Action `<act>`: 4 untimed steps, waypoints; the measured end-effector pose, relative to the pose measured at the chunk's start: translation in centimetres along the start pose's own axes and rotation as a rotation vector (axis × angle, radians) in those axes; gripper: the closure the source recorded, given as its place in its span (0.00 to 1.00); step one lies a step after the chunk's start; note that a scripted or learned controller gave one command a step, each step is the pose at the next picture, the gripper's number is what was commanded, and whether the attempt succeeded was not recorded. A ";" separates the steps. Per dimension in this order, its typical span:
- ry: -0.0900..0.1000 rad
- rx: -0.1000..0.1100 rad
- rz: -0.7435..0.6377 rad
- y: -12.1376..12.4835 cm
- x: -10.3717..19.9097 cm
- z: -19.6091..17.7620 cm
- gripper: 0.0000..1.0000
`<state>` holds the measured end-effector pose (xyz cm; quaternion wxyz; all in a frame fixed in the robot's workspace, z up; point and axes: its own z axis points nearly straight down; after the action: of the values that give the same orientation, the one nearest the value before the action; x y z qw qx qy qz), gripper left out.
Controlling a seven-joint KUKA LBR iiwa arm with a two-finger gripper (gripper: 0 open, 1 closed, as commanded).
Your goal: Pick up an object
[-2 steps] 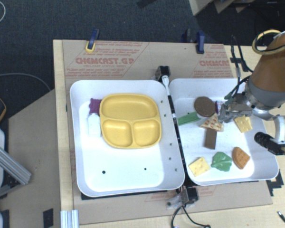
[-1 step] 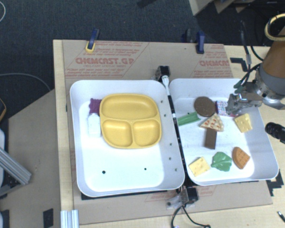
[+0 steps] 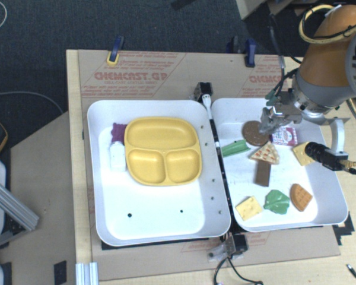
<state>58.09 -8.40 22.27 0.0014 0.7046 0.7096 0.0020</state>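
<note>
At right of centre, the metal gripper [image 3: 272,119] hangs over a flat round brown disc [image 3: 254,133]; its opening cannot be told. A glossy yellow three-compartment tray [image 3: 162,149] fills the left bin [image 3: 154,218].

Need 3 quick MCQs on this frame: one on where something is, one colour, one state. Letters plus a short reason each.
1. Where does the yellow divided tray lie?
A. left bin
B. right bin
C. on the floor

2. What colour is the leafy toy near the right bin's front edge?
A. red
B. green
C. blue

3. Where is the gripper?
A. above the left bin
B. outside both bins
C. above the right bin, by the brown disc

Answers:
1 A, the tray sits in the left bin's rear half.
2 B, it is plainly green.
3 C, the gripper hangs at the disc's right edge.
</note>
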 end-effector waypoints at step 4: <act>-0.002 0.001 0.006 4.9 4.8 -1.1 1.00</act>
<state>62.94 -3.59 23.36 0.0018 0.7069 0.7073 0.0009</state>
